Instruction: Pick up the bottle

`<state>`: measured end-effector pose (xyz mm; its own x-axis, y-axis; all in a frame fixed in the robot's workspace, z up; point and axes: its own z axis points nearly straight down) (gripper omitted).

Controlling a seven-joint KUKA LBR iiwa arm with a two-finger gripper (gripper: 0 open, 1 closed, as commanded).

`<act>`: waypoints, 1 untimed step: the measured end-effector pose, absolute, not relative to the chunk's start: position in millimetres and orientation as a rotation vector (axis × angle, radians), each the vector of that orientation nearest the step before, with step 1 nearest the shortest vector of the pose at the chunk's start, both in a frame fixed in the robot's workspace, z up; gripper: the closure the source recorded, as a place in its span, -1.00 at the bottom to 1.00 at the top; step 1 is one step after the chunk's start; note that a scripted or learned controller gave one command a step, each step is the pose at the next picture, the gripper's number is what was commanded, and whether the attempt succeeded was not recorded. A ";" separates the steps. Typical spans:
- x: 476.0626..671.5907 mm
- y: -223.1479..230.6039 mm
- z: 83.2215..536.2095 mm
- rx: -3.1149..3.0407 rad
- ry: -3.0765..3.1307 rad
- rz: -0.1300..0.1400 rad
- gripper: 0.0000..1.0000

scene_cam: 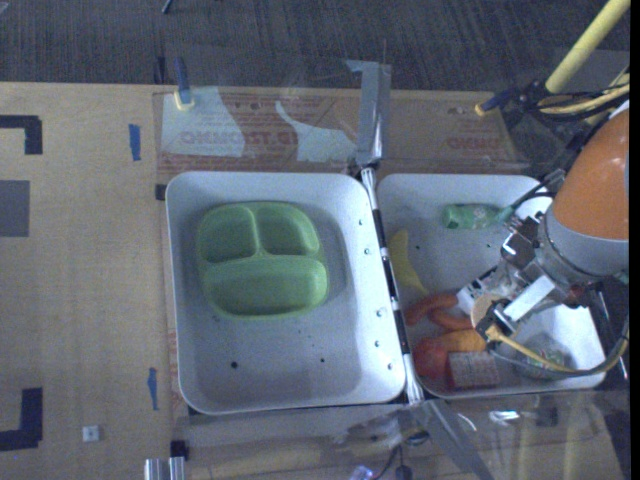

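Camera view: gripper (pixel 490 320) over orange items (pixel 440 314) in right bin (pixel 440 184); open or closed, cannot tell. Bottle (pixel 475 215), green, lies apart at far side.

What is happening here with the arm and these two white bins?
A robot arm reaches into the right bin from the right. Its gripper is over a cluster of orange and red things near the bin's front. The green bottle lies on its side by the far wall, apart from the gripper and not yet picked up. The left bin holds a green divided plate.
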<state>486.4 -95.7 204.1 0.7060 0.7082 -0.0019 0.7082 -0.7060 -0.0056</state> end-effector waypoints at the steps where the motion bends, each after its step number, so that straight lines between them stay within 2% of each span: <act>1: 482.3 -31.9 369.8 -2.850 -1.320 0.003 1.00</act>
<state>482.3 -31.9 369.8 0.6466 0.7628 -0.0017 0.7628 -0.6466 -0.0013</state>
